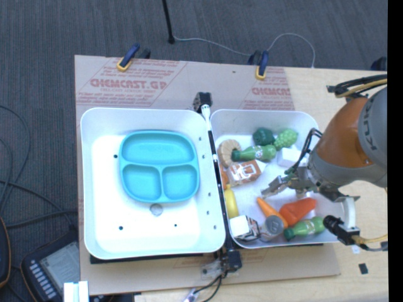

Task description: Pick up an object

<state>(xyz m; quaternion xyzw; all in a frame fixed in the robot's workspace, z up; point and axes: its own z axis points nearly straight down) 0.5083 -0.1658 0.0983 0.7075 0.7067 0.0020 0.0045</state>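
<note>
The right white bin [305, 117] holds several toy foods. Among them are a dark green vegetable [263, 135], a light green one [288, 137], a green bottle shape [257, 152], a tan bagel [228, 148], an orange packet [242, 172], a yellow banana [231, 202], a carrot [269, 207] and a red-orange pepper [299, 209]. My gripper [279, 184] hangs low over the middle of this bin. It is just right of the orange packet and above the carrot and pepper. The wrist hides whatever lies under it.
The left white bin [101, 187] holds a blue divided plate [158, 167]. A green toy [307, 227], a grey can [274, 226] and a white cube [238, 225] lie along the right bin's front wall. Clamps [129, 56] and cables sit at the bench's far edge.
</note>
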